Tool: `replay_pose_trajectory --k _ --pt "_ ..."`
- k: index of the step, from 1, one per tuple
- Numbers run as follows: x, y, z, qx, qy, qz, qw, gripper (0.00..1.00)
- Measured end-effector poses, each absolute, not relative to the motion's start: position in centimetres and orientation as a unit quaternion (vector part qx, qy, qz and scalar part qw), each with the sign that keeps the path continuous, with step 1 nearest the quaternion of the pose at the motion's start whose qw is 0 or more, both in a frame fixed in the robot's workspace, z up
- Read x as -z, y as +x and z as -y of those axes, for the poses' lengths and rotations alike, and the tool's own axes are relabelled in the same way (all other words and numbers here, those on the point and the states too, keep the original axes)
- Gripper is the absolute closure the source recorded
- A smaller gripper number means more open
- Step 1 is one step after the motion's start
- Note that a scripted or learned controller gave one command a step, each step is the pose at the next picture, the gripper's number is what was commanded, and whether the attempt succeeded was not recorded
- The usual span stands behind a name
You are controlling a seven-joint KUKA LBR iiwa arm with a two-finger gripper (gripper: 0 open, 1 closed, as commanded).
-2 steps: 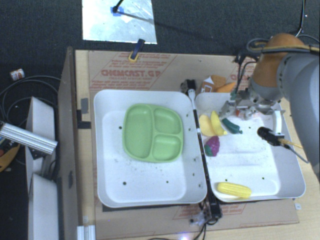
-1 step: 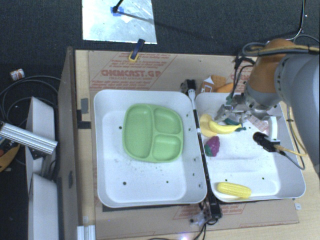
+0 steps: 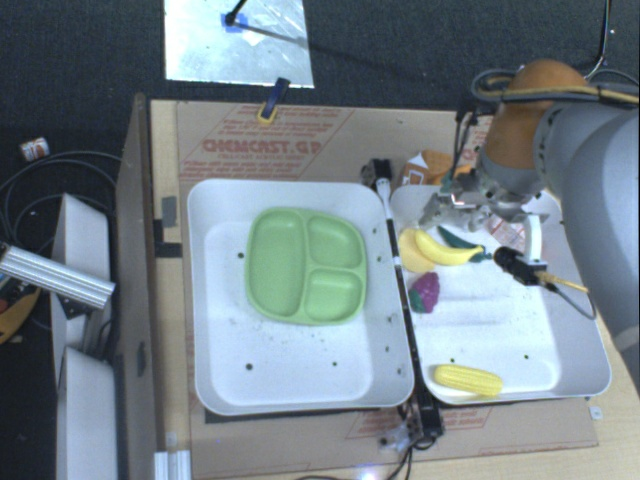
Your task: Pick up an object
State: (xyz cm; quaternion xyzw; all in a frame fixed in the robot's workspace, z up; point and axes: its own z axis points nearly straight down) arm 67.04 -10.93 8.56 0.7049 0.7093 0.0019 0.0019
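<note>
The right bin (image 3: 520, 343) holds a yellow banana (image 3: 438, 249) near its back left, with a purple bunch of grapes (image 3: 425, 291) just in front of it. A yellow corn cob (image 3: 466, 378) lies by the bin's front wall. A dark green item (image 3: 463, 237) pokes out behind the banana, partly hidden by the arm. My gripper (image 3: 452, 206) hangs over the back left of this bin, just above and behind the banana. An orange-brown item (image 3: 424, 167) sits at the bin's back edge.
The left bin (image 3: 225, 368) carries a green divided plate (image 3: 305, 265) in its middle. A black divider (image 3: 397, 268) runs between the bins. The grey arm (image 3: 580, 158) with its orange band covers the right bin's back right corner. A red-and-white packet (image 3: 510, 234) lies under the wrist.
</note>
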Motion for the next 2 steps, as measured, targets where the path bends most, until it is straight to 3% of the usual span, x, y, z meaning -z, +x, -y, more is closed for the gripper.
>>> replay_pose_trajectory --k 1,2 --pt "-8.5 65.2 9.8 0.0000 0.706 -0.708 0.001 0.00" --pt "-8.5 64.6 13.4 0.0000 0.708 -0.707 0.001 0.00"
